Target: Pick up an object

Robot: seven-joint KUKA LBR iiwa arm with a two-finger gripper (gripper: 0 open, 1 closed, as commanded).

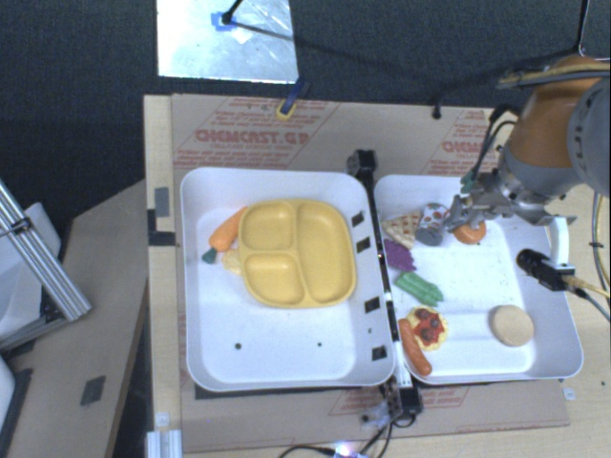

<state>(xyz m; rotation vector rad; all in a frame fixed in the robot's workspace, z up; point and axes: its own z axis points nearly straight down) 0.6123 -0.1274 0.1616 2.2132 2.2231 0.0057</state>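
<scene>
My gripper [441,225] hangs low over the far part of the right bin [563,346]. It sits between a tan waffle wedge [403,227] on its left and a small orange piece [470,233] on its right, and partly covers the orange piece. A purple toy [398,254], a green pod [418,287], a small round pizza [427,325], a hot dog [413,344] and a beige bun [513,324] lie nearer the front of that bin. Nothing can be seen lifted off the bin floor.
The left bin [205,351] holds a yellow divided plate [291,253] with an orange carrot [225,230] at its left edge. A black ridge [374,256] divides the two bins. A black and white fitting [544,265] hangs off the arm over the right bin's right side.
</scene>
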